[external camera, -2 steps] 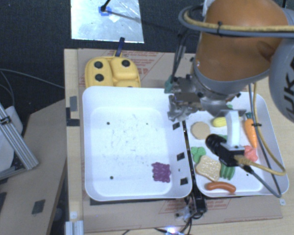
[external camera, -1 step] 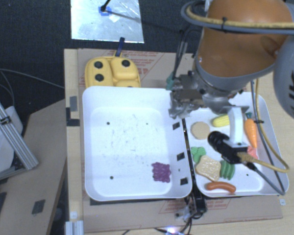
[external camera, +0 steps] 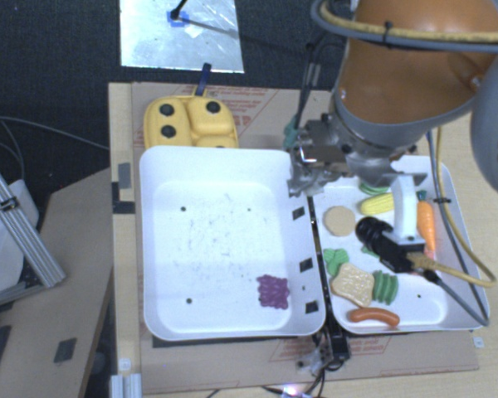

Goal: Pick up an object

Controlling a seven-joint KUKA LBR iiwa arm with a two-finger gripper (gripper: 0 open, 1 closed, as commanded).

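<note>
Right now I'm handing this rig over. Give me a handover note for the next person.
Gripper: over the far end of the rim between the two bins, nothing seen held.
Left white bin: a purple toy grape bunch near its front right corner.
Right white bin: yellow corn cob, round tan disc, orange carrot, toast slice, red-orange sausage, plus green pieces.
Done: no pick visible yet.
Left: choose an object, grasp it and lift it.
</note>
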